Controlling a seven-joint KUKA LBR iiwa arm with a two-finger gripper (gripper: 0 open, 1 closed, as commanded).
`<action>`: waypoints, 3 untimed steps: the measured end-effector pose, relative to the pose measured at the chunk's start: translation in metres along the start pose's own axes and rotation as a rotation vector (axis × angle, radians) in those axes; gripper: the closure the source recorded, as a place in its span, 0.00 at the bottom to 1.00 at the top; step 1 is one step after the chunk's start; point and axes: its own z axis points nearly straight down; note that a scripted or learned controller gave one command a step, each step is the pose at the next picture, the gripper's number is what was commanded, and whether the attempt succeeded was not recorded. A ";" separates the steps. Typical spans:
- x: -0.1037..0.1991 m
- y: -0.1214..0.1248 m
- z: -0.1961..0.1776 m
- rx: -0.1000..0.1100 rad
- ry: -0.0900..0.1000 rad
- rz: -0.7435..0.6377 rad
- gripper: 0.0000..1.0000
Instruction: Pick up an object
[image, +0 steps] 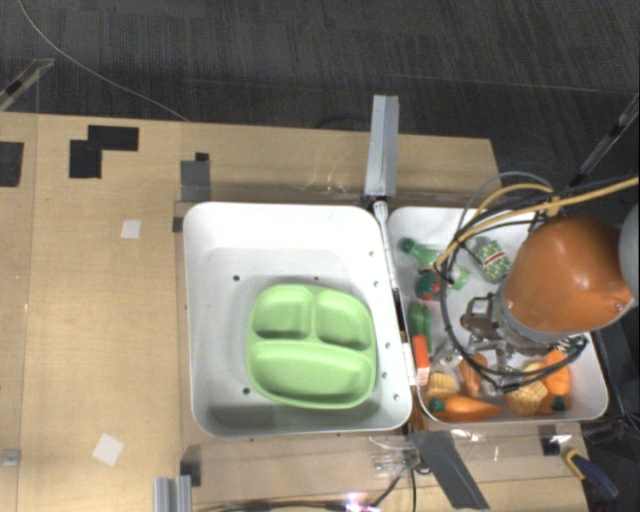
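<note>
Left bin (215, 300): holds green divided tray (312, 344), just beside right bin.
Right bin (597, 392): the landmark, crowded with toy food (470, 406).
Arm (565, 275): over right bin's middle.
Gripper (497, 350): down among the toys; finger state cannot tell.

Arm (565, 275) over R bin (598, 385), low among toy food; carrot (470, 407) at near edge. Green divided plate (312, 345) in L bin (215, 300).

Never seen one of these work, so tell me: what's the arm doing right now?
Arm down over right bin, gripper hidden beneath wrist. Toy food pile under it, nothing seen held. Green divided plate in left bin, untouched.
</note>
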 end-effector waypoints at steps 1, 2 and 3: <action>0.002 -0.001 0.000 0.000 -0.007 -0.182 0.00; -0.002 0.001 0.000 0.000 0.001 -0.155 0.00; 0.000 0.001 0.000 -0.004 0.001 -0.109 0.00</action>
